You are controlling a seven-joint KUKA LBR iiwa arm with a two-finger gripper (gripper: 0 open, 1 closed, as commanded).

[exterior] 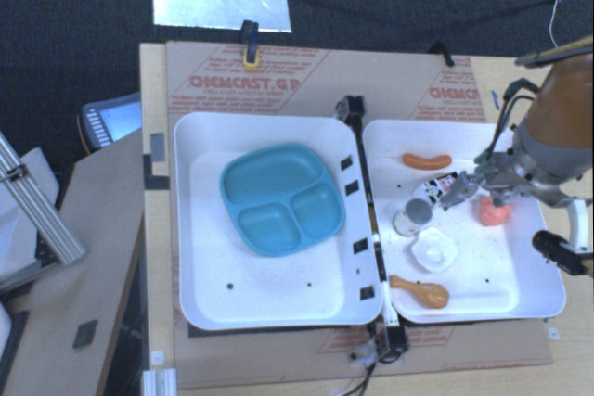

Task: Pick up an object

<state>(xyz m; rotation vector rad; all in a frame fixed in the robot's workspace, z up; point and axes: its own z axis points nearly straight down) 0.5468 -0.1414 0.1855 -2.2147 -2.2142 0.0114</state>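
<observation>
arm (557, 121) runs off the right edge | gripper (455, 192) kinda blurry, can't tell what the fingers are doing | pink thing (494, 214) partly tucked under the wrist | black-white item (436, 190) by gripper too small to make out

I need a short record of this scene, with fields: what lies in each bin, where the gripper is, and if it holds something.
left bin: blue divided plate
right bin: orange sausage, silver cup, white piece, tan drumstick, pink-orange object
gripper: over the right bin, between the sausage and the silver cup
holding: nothing visible between its fingers
arm: enters from the right of the view
</observation>
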